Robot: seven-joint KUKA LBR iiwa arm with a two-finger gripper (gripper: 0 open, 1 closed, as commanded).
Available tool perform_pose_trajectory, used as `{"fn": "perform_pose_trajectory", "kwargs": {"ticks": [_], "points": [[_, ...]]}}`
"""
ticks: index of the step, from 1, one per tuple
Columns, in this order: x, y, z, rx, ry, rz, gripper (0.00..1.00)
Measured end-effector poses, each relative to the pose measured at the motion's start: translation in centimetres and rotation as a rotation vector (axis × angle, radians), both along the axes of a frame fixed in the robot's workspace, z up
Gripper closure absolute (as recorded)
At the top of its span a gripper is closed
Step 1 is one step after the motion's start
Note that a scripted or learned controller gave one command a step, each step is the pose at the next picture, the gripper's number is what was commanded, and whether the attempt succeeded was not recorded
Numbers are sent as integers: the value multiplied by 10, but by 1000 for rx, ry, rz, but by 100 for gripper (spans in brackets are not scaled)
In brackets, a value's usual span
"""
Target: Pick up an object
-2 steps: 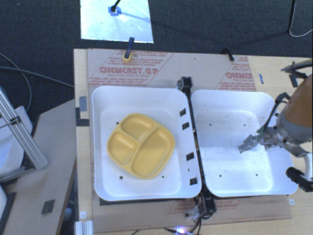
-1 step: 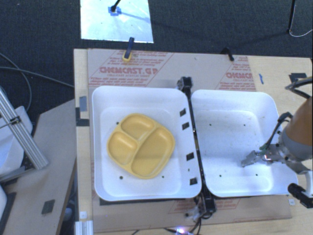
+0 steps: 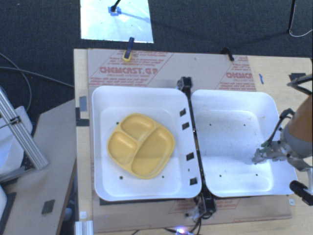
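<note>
yellow divided plate [image 3: 141,145] sits in the left bin [image 3: 100,106], end effector [image 3: 262,155] is over in the right bin [image 3: 234,99]

you're probably dealing with a light, stiff, slick plastic plate lying flat, so go for the raised rim or one of the inner ridges, not the smooth wells. there's open floor all round it, tightest toward the bin's front wall, and the divider between bins needs clearing on the way over. can't tell if the end effector is apart or together, and nothing visible in it.
</note>
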State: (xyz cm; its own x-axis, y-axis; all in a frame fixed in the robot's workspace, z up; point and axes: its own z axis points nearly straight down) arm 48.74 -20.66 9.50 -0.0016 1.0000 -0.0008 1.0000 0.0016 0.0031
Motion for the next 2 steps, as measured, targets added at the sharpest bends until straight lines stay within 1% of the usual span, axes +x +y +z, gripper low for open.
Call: {"fn": "perform_pose_trajectory", "kwargs": {"ticks": [1,2], "points": [[81,62,-10,2,-5,11,100],[-5,54,-11,3,8,-4,100]]}}
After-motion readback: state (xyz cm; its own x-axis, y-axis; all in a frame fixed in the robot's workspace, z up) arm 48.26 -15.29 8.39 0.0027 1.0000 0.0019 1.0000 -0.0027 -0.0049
